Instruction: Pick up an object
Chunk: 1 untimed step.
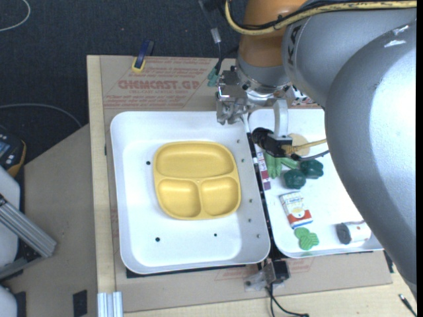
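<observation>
My gripper (230, 113) hangs over the back rim of the left bin (129, 177), close to the divider between the two bins, and I see nothing in it. A yellow divided plate (195, 179) lies in the middle of the left bin, forward and left of the gripper. The right bin (330, 197) holds a dark green lump (312, 169), a second green piece (291, 178), a white and red packet (296, 210), a small bright green item (305, 240) and a grey and white object (350, 232). The arm hides the right bin's far side.
A thin purple and red stick (264, 168) lies along the right bin's left wall. A tan wooden piece (301, 143) sits near the back of that bin. A blue and yellow tool (141, 56) rests on the cardboard behind the bins.
</observation>
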Available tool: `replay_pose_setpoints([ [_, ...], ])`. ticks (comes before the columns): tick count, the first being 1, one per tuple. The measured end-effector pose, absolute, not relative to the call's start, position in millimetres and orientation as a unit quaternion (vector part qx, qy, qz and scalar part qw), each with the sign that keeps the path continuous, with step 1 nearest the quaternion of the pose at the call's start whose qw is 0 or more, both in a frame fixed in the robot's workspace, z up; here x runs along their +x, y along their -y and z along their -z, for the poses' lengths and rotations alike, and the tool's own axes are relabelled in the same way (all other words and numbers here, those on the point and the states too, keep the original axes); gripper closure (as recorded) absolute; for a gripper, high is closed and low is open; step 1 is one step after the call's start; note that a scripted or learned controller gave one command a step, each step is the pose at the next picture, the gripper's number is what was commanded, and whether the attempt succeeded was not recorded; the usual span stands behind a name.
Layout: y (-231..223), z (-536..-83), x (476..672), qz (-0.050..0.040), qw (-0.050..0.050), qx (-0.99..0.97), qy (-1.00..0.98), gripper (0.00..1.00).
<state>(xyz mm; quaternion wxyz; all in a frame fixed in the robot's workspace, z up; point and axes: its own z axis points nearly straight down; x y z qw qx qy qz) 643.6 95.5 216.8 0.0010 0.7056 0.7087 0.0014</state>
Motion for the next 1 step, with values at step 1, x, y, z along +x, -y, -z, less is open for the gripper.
replay_pose_setpoints([
  [1,-93.6,-218.5,650.2,-0.0011,0.002,0.707,-0.708,1.00],
])
